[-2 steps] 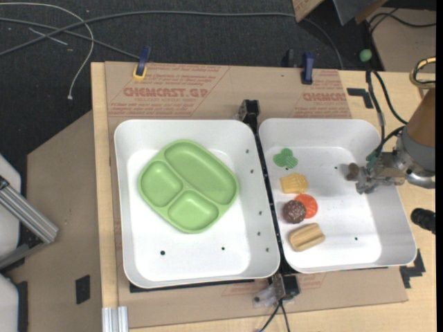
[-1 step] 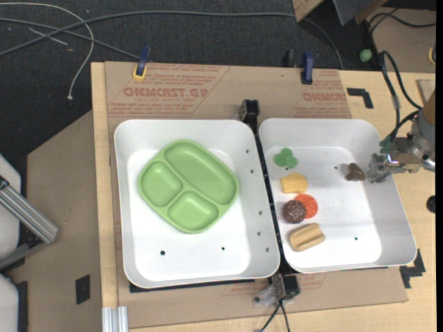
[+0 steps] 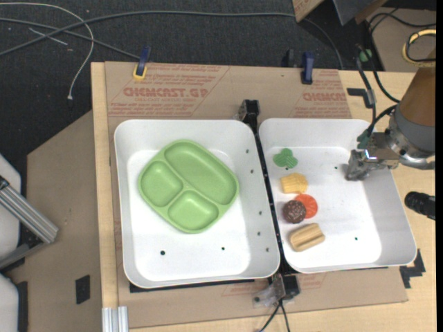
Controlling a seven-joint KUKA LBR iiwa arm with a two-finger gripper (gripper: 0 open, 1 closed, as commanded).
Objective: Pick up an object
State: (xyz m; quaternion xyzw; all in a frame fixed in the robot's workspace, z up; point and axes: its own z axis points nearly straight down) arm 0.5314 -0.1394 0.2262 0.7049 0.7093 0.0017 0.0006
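Right bin (image 3: 387,220) as landmark: five small toy foods lie in a loose column along its left wall. Farthest up, a green broccoli-like piece (image 3: 284,160); below it a yellow corn-like piece (image 3: 294,183); then a brown lumpy ball (image 3: 295,211) touching an orange-red round piece (image 3: 308,204); nearest the bin's lower edge, a tan bread-roll shape (image 3: 306,236). All look like light, stiff moulded plastic, probably smooth and apt to slip or roll under a pinch. The bread roll seems the easiest take: it lies apart from the others, long and low, so a grip across its short width near the middle should hold. The ball and orange piece crowd each other; the broccoli is knobbly and small. The tool (image 3: 358,166) hovers over the bin's upper right part, well apart from the column of foods, nothing visibly between its fingers; whether they stand open or closed I cannot tell. The left bin (image 3: 138,254) carries a green divided plate (image 3: 188,185), likely too broad for this tool.
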